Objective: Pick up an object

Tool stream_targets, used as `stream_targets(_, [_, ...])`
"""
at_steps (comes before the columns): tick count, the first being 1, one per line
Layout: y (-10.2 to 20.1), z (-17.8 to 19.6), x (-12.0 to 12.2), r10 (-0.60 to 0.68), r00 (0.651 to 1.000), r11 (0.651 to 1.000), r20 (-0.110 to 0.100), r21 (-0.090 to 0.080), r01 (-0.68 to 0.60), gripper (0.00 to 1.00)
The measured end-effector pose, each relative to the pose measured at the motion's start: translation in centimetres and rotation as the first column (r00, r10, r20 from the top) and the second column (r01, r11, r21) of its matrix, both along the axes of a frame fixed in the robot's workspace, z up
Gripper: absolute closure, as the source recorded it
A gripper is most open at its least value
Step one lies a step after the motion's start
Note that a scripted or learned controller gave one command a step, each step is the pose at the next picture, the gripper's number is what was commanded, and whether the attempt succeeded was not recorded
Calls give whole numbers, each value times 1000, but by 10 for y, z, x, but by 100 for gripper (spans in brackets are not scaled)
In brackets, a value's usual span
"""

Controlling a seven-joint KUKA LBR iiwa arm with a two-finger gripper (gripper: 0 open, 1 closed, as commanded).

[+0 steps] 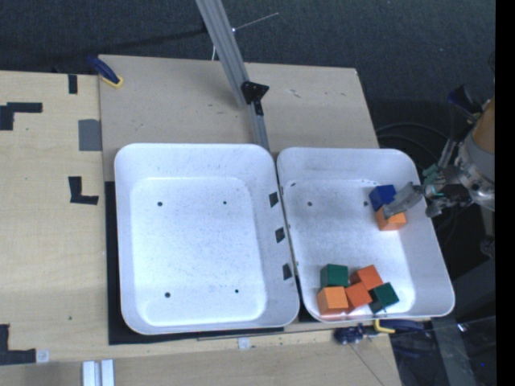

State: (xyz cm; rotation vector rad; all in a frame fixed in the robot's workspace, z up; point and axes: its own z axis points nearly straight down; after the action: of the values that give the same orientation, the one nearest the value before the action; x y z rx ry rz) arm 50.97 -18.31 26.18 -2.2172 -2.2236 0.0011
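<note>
While reaching from right, tool [396, 207] low over right bin [346, 171], touching orange block [392, 221], grip unclear.

I see the grey gripper [400, 207] with its fingers over an orange block [392, 221], a blue block [382, 195] just above them. Well below the fingers, I count two green blocks [335, 276] and three orange cubes [332, 299] clustered together. Both bins [193, 159] are white, faintly speckled with dark dots, on a tan bench [161, 95] marked with black tape.
</note>
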Motion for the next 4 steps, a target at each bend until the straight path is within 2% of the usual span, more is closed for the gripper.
stream_targets(1, [0,0,0,0,1000,1000,0,0,0,0])
stream_targets(2, [1,-47,7,-1,1000,1000,-4,-1,1,0])
stream_targets(4, [11,-167,18,-1,1000,1000,-6,0,1,0])
